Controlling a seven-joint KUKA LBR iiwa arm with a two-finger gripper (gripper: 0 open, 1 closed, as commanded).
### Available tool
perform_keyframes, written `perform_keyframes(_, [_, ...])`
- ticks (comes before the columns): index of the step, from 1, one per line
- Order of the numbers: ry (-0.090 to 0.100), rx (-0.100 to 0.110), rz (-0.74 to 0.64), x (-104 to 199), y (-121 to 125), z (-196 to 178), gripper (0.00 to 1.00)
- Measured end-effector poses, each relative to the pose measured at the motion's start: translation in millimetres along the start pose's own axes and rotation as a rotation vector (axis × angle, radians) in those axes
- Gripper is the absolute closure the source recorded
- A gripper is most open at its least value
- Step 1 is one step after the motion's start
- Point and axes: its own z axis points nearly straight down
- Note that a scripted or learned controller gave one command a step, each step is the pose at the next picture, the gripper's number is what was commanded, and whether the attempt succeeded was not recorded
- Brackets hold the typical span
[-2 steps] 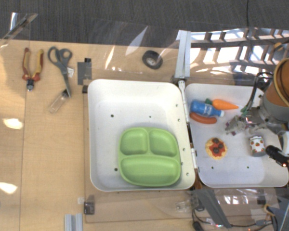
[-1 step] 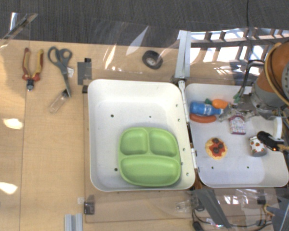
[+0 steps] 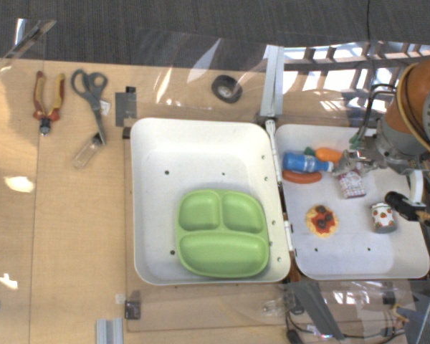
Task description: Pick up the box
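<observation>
Box: small white patterned carton [image 3: 352, 185], right white bin [image 3: 416, 264], toward its back edge, left of middle.
Gripper [image 3: 358, 160]: just above the carton; finger state cannot be told.
Left bin [image 3: 150, 213]: green divided plate [image 3: 222, 233].

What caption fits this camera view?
Robot gripper hovers over a small box in the right bin.

Arm [image 3: 420, 110]: rounded housing in grey with a broad orange band, seen at the frame's right margin. Below the band, a grey wrist section with metallic fittings. Dark cable loops rise beside the wrist. Gripper [image 3: 352, 165]: small, pale metallic parts at the arm's end, detail too fine to resolve. A black-and-white fitting sits lower on the arm.
</observation>
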Motion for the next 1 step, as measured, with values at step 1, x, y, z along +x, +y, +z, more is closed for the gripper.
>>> perform_keyframes(1, [0.003,0.006,-0.110,39.8,35.5,-124.8,1.00])
